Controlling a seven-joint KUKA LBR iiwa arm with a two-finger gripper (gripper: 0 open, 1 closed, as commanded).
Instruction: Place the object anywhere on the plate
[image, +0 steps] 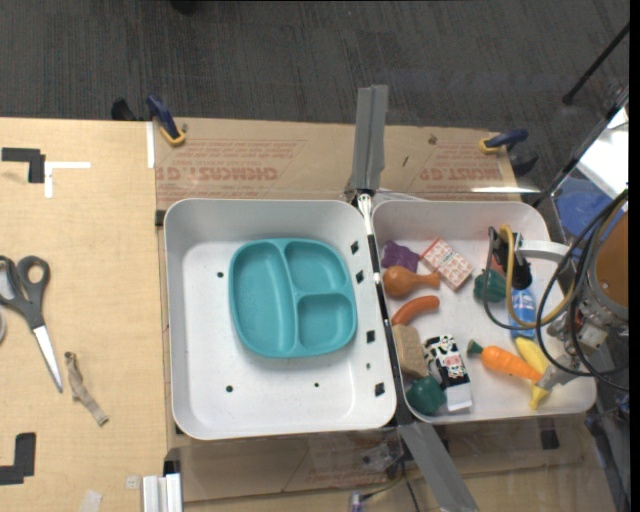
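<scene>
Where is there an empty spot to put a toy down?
The teal plate has three bare compartments. Bare floor of the left bin rings the plate. The right bin is crowded with toys, like the carrot.

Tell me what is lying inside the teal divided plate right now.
Nothing lies in the teal plate: all three compartments show bare. It sits alone in the left bin. The toys, such as the carrot, lie in the right bin. The plate's underside is hidden.
</scene>
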